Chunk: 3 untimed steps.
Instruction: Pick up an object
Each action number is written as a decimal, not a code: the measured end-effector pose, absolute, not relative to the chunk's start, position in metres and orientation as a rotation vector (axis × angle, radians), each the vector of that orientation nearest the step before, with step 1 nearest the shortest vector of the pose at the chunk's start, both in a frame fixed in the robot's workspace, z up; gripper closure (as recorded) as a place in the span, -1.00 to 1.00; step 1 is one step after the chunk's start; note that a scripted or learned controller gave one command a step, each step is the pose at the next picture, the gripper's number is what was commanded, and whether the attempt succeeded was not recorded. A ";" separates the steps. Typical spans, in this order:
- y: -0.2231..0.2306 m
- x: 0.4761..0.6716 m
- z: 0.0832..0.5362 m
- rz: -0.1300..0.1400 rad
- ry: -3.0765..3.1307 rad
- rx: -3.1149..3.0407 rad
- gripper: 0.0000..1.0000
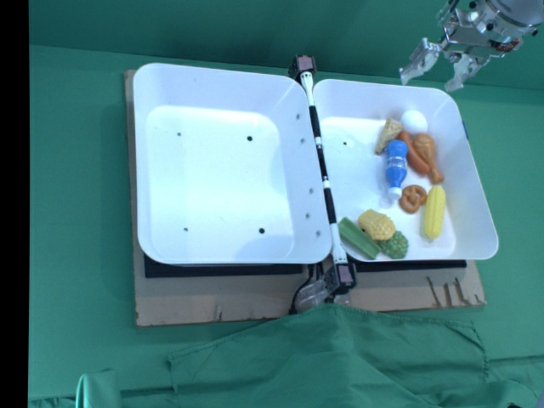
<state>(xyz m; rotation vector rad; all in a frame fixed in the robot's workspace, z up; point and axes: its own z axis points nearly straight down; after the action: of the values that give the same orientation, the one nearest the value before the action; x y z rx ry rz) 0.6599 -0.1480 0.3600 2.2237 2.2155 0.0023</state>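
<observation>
Shallow white plastic left bin (pixel 223 164) lying bare beside right white bin (pixel 476 228) carrying toy food. Grey two-finger gripper (pixel 437 72) hovering above right bin's far rim, fingers spread, gripping nothing. Blue plastic bottle (pixel 395 167) lying mid-bin among drumstick (pixel 423 153), yellow corn cob (pixel 434 212). Approach step; next calling for descent onto one piece.

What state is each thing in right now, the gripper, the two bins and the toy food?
gripper: open, nothing between its fingers, hovering over the far edge of the right bin
left bin: lying flat, bare white floor showing
right bin: lying flat, holding all the toy food
blue bottle: lying on its side
corn cob: lying flat
chicken leg: lying flat
white egg: resting by the far wall
pretzel: lying flat
</observation>
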 end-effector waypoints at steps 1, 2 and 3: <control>-0.149 0.662 0.257 -0.007 2.219 2.228 -1.00; -0.104 0.633 0.192 0.008 2.212 2.218 -1.00; -0.105 0.633 0.202 0.010 2.206 2.220 1.00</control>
<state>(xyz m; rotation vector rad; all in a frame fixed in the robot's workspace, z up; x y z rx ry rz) 0.6330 -0.1051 0.2024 2.2199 2.2063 0.0102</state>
